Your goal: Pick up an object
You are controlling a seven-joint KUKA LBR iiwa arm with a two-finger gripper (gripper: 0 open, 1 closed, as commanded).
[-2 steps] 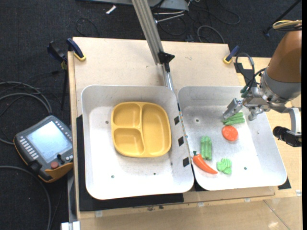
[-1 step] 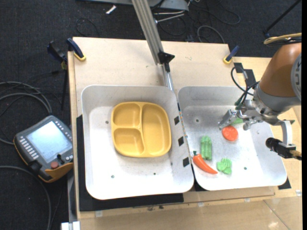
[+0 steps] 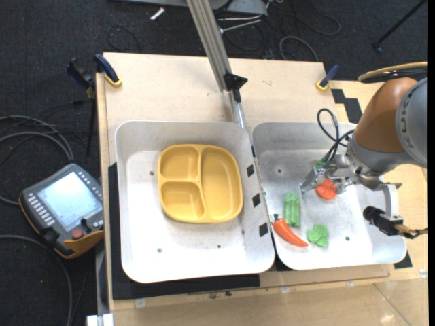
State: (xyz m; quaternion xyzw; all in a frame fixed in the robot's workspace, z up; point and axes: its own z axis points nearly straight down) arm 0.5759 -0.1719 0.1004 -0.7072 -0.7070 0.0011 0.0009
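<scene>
- You are at the grasp step: the grey two-finger gripper is down inside the shallow white right-hand bin, right at the small round orange-red toy piece.
- That orange-red piece is your likeliest target. It sits toward the arm's side of the right-hand bin and looks rounded and smooth, possibly a toy tomato, though the gripper hides its upper part.
- You cannot tell from this slanted view whether the jaws are spread or closed, or whether the piece is between them; metal and cable clutter the spot.
- Your next move calls for a firm close on the piece, then a straight lift clear of the bin's floor. A rounded body may squirt out sideways.
- Other candidates lie nearer the front of the right-hand bin: a ribbed green plastic vegetable, an orange toy carrot and a small green leafy lump.
- Left of that bin, the yellow three-section plastic plate fills the middle of its neighbour.
</scene>
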